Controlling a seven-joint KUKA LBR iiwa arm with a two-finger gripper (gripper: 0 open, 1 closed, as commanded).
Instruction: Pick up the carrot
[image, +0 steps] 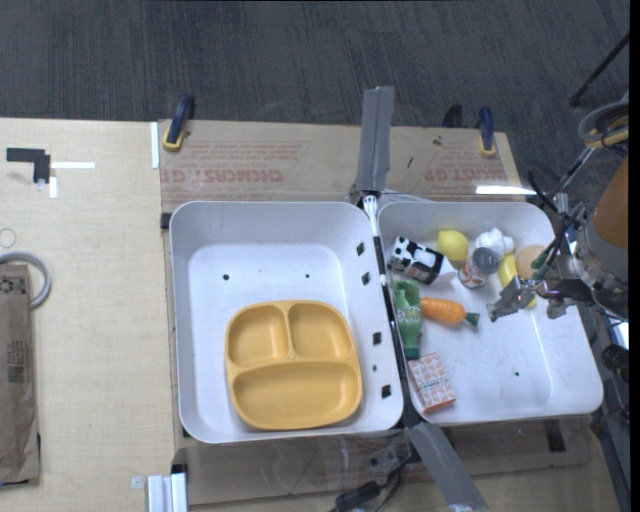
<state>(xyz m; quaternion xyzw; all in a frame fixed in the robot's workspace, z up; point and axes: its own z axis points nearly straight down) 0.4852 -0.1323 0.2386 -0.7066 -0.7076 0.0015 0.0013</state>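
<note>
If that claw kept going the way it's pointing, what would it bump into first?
Probably the carrot. The gripper reaches in from the right, pointing left across the right bin, with bare floor between. Its height is unclear, so it might pass above.

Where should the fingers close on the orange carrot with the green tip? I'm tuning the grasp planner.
Grip the orange carrot across its thick middle, coming straight down from above. It lies flat in the right white bin, long axis roughly left-right, so the fingers should close across its width. The green packet crowds its left end; the gripper side is freer.
</note>
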